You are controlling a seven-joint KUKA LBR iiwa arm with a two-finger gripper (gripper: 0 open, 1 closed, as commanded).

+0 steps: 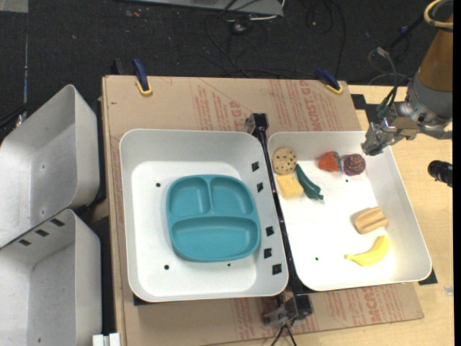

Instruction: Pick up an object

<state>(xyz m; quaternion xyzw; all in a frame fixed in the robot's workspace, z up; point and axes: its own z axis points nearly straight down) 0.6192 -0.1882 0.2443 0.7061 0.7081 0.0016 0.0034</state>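
The gripper [376, 144] hung over the right bin [403, 215] at its one o'clock corner, whether spread or pinched I cannot tell, holding nothing, so next it probably needed to drop onto the purple toy [354, 164] nearby.

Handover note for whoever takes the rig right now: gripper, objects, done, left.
Gripper: at the right bin's far right edge, above the purple item. Nothing visible between the fingers; open or shut not clear from this view.
Right bin: cookie, yellow block, green piece, red item, purple item, bread roll, banana. All lie on the bin floor.
Left bin: a teal divided plate.
Done: arm is positioned near the red and purple items.
Left: the pick itself; nothing is lifted.
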